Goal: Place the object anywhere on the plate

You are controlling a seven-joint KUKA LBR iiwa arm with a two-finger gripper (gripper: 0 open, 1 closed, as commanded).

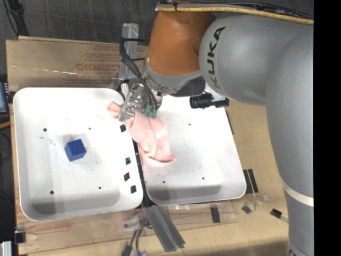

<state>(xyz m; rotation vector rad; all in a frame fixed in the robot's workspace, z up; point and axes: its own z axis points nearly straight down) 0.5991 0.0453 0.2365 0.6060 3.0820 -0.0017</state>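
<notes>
A pink cloth (153,140) hangs in a crumpled strip over the seam between the two white bins, its top bunched between my fingers and its lower end reaching into the right bin (208,153). My gripper (138,110) is shut on the cloth's upper part, just above the inner rim of the left bin (64,185). A small blue cube (75,149) rests on the floor of the left bin, well to the left of the gripper. The arm's orange band and grey wrist hide the far edge of the right bin.
Brown cardboard (64,63) lies under and behind the bins. Black clips (128,169) line the seam between the bins. The arm's large grey body (277,89) covers the right side of the bench.
</notes>
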